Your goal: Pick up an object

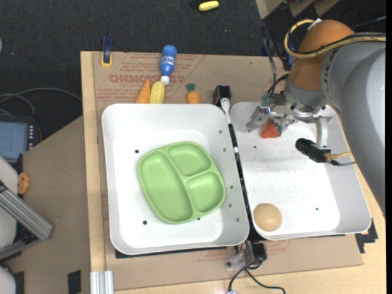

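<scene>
My gripper (270, 122) hangs over the far left corner of the right bin (343, 222). A small red object (269, 131) sits between its grey fingers, and the gripper is shut on it. A round tan object (267, 216) lies at the near left of the same bin. In the left bin (119, 133) rests a green divided plate (180, 181).
Behind the left bin, on the cardboard, lie a blue-and-white bottle (167, 63), an orange piece (143, 92), a yellow corn cob (157, 92), a small carrot (193, 95) and a black item (222, 94). A yellow object (209, 5) lies on the dark floor beyond.
</scene>
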Action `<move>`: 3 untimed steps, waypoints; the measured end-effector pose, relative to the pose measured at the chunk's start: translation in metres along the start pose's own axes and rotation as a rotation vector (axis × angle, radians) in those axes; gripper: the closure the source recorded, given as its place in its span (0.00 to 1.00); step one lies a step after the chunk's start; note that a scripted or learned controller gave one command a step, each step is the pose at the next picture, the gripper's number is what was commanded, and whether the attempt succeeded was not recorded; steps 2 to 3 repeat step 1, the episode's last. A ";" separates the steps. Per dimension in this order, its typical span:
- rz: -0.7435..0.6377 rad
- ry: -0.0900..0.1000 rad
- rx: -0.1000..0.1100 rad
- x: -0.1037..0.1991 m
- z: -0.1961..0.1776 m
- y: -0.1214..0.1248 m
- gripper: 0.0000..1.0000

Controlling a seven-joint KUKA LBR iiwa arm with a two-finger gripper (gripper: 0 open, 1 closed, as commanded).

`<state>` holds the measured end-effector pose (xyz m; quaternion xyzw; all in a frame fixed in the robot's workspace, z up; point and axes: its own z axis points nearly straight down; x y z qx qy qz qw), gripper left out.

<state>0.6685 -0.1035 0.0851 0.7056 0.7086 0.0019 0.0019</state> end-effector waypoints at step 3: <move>0.002 -0.003 -0.003 -0.002 -0.012 0.000 1.00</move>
